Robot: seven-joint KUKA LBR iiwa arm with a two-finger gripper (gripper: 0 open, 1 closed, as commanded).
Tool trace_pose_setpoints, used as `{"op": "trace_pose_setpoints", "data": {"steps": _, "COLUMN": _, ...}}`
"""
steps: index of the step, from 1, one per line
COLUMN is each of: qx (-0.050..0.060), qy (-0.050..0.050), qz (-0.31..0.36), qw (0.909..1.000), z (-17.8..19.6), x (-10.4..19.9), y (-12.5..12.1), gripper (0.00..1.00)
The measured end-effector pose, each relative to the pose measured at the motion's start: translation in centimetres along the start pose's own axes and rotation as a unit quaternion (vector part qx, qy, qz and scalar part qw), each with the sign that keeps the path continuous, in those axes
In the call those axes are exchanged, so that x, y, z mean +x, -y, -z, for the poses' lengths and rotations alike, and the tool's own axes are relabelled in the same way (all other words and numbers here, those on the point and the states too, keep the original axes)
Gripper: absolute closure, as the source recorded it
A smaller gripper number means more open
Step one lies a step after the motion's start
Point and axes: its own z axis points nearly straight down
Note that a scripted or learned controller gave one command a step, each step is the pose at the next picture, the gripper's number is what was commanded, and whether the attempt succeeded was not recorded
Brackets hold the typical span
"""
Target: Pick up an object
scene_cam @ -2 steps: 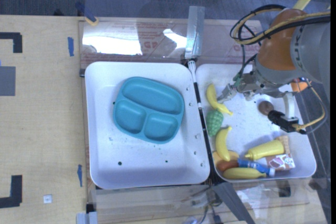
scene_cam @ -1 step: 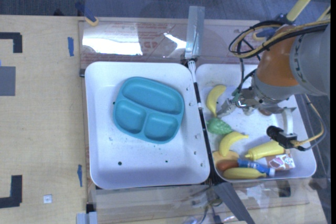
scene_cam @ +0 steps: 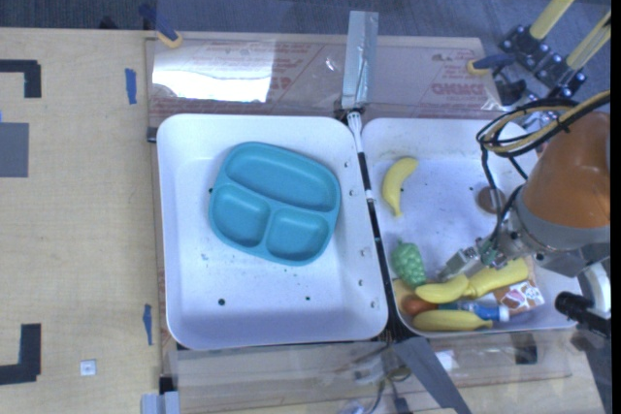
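Along the near edge of the right bin (scene_cam: 441,145), a heap of small things lay crowded together: yellow pieces (scene_cam: 456,289), a green lumpy object (scene_cam: 408,262) and a red-and-white packet (scene_cam: 524,296), with the gripper (scene_cam: 477,257) low just above them, its opening impossible to judge. Farther back, a lone banana (scene_cam: 397,182) lay clear of the rest, probably an easier target than the crowded heap. Beyond, the left bin (scene_cam: 184,238) held a blue divided plate (scene_cam: 275,202).
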Motion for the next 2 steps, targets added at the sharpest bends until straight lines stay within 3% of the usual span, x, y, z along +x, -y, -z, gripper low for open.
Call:
{"op": "trace_pose_setpoints", "data": {"steps": 1, "qx": -0.005, "qy": 0.002, "qz": -0.059, "qw": 0.9982, "z": -0.5, "x": 2.0, "y": -7.1, "gripper": 0.0}}
{"op": "trace_pose_setpoints", "data": {"steps": 2, "qx": 0.008, "qy": -0.001, "qz": -0.053, "qw": 0.9986, "z": -0.7, "x": -2.0, "y": -17.8, "gripper": 0.0}}
